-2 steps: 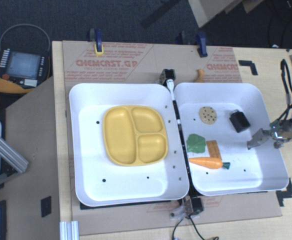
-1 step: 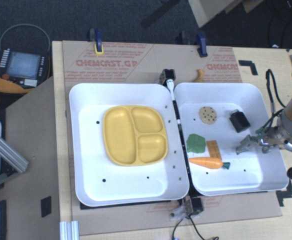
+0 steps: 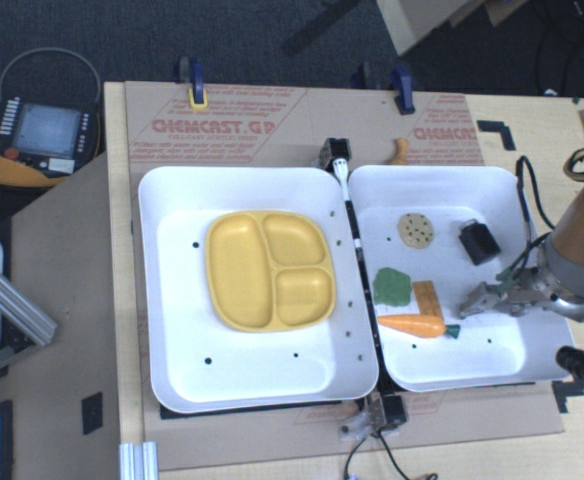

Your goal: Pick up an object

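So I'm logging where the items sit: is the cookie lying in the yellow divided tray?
No, the cookie lies on the floor of the right bin, while the yellow divided tray sits in the left bin.

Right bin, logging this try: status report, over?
Claw low in right bin, holding nothing. Carrot beside it, untouched, against green piece. Cookie, black block clear of path.
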`<state>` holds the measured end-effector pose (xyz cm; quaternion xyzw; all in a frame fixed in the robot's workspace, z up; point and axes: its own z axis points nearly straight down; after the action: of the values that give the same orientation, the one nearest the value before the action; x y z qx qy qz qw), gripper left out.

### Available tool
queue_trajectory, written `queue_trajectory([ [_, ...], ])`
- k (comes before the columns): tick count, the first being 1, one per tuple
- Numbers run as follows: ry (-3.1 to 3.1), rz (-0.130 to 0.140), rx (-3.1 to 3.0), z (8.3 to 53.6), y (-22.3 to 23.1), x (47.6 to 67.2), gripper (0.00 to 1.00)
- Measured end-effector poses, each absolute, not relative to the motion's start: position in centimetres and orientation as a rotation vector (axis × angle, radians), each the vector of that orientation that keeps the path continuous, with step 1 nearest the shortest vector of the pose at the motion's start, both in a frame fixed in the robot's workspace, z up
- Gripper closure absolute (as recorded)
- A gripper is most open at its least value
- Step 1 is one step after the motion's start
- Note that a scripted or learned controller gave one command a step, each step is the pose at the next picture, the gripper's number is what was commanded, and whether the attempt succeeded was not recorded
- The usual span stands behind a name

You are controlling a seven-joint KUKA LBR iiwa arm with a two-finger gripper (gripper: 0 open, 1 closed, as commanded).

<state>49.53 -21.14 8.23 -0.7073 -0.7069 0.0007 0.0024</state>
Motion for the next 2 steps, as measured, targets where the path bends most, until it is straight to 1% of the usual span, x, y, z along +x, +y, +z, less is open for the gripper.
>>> queue_trajectory([
  [1,-2.222,0.0,-2.223,9.5,-21.2,49.6,1.0],
  [2,-2.228,-0.003,-2.224,15.2,-20.3,50.0,1.0],
])
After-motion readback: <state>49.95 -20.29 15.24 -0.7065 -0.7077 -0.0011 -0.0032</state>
